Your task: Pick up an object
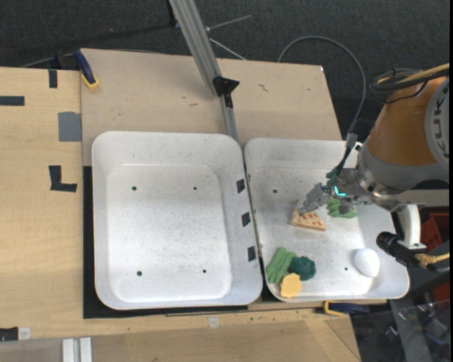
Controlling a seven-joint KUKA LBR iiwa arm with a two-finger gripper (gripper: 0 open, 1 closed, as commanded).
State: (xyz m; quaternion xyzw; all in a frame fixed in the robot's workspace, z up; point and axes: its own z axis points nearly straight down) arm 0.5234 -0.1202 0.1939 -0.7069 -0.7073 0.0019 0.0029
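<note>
Camera view puts my gripper (314,200) low over the waffle piece (309,220) in the right bin (287,157); finger state I cannot tell; next, descend and close.

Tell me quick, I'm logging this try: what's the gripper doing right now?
Gripper: low in the right bin, just above the tan waffle-like piece; cannot be told whether it is open or closed, and nothing is seen held.

Grey arm (408,164), orange band (408,123)
</note>
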